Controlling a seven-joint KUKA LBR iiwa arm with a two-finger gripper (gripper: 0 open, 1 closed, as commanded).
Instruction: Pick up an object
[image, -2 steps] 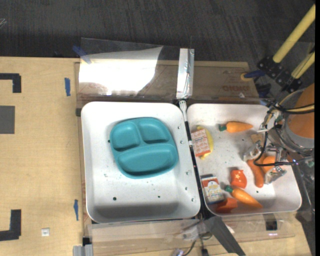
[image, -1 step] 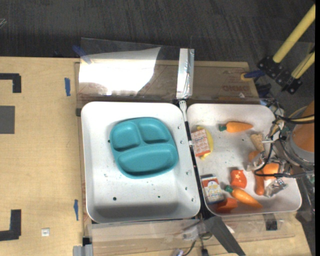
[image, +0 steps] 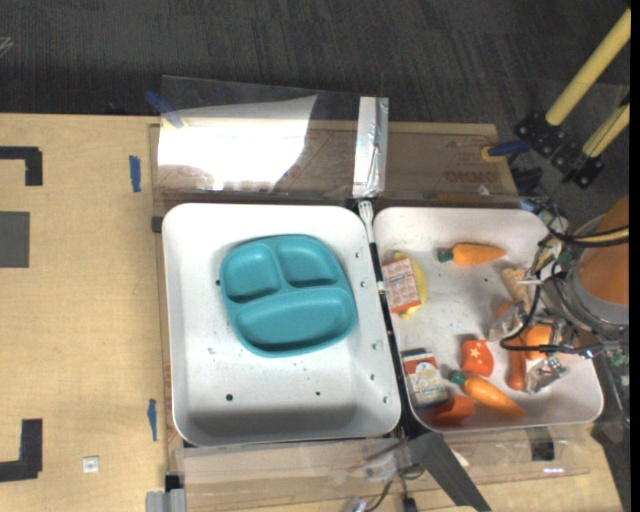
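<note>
Right bin (image: 452, 228) is crowded along its near and right sides: carrots (image: 492, 393), small boxes (image: 425, 378), arm's cables (image: 540, 290). Its middle floor is open. Left bin (image: 190, 300) has just a teal divided plate (image: 288, 293).

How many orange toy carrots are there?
2. One orange toy carrot lies at the right bin's far side; another carrot lies near its front edge. The arm may hide more.

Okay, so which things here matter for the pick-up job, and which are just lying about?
For the job:
- two-finger gripper
- orange plastic carrot
- red toy pepper
- small printed carton
- right white bin

Lying about:
- teal divided plate
- left white bin
- blue tape strips
</note>
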